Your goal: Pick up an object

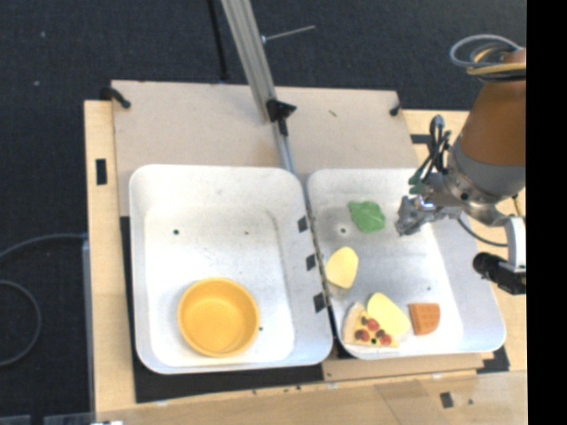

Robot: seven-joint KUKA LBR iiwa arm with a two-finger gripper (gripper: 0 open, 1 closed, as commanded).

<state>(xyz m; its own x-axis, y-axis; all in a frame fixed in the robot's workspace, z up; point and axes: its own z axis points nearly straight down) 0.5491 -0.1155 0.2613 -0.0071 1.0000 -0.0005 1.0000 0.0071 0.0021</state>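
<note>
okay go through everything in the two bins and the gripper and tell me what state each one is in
Yellow bowl: upright, in the left bin.
Green piece: lying flat, right bin.
Pale yellow piece: lying by the right bin's left wall.
Pizza slice: flat, at the front edge.
Orange block: beside the pizza slice.
Gripper: low, right of the green piece, holding nothing visible.

1 fixed camera above the bench [106,237] looks down aslant on 2 bins [146,202].
</note>
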